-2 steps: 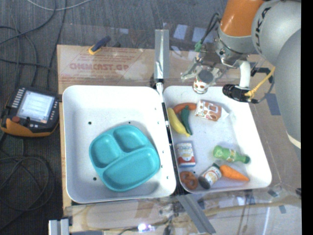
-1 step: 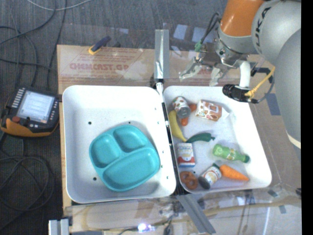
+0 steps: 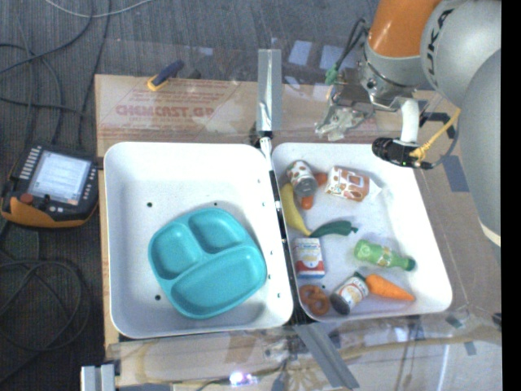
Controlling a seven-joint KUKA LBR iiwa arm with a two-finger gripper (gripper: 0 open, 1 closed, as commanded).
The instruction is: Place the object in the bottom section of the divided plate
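Right now the teal divided plate (image 3: 208, 261) sits in the left bin (image 3: 130, 218), nothing on it, its big bottom section nearest us. Next door, the right bin (image 3: 423, 243) holds a carrot (image 3: 389, 287), a green bottle (image 3: 383, 256), cans and a banana (image 3: 290, 208). Far back, the gripper (image 3: 338, 122) hangs above that bin's rim, well clear of them, carrying nothing; how wide it stands I cannot tell.

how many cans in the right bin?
3: one can at the bin's top left, a second can in the left middle, a third can at the bottom beside the carrot.
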